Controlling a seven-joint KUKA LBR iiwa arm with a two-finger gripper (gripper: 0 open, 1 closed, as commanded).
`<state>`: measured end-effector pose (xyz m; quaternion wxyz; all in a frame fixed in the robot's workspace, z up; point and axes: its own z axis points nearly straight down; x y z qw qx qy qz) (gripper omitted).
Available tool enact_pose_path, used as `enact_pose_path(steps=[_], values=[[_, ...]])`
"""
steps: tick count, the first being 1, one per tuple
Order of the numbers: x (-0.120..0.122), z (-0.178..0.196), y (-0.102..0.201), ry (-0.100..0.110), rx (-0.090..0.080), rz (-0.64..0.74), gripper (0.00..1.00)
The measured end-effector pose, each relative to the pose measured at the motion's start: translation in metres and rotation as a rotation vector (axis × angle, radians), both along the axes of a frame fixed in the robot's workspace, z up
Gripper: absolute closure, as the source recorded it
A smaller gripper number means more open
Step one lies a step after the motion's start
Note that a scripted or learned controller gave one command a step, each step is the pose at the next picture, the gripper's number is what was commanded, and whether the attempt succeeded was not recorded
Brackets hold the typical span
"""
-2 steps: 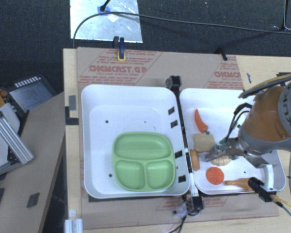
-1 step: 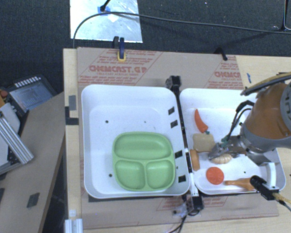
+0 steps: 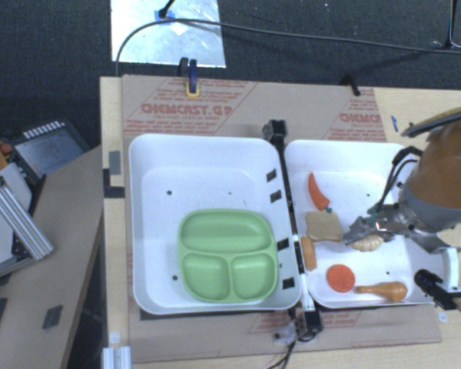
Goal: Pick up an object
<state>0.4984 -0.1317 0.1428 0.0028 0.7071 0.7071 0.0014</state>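
Observation:
My gripper [image 3: 363,231] is low in the right bin [image 3: 346,160], at the end of the arm coming in from the right. Its tip sits directly over a pale beige food piece [image 3: 368,244] and just right of a tan bread slice [image 3: 323,227]. Around it in this bin lie an orange carrot [image 3: 317,192], a small orange sausage [image 3: 308,254], a red round slice [image 3: 340,277] and a brown drumstick [image 3: 383,289]. Whether anything is gripped is hidden by the gripper body.
A green divided plate [image 3: 227,254] lies in the left bin [image 3: 161,175]. A black divider with clips [image 3: 284,198] runs between the bins. The arm's orange band [image 3: 449,160] hangs over the right bin's right side.

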Motion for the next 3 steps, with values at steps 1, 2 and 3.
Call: enact_pose_path(steps=[1,2,3], values=[[-0.001,0.044,0.003,0.0,0.0,0.004,1.0],[0.0,0.073,0.002,0.001,0.0,0.004,1.0],[0.01,0.077,0.063,0.003,0.004,0.01,1.0]])
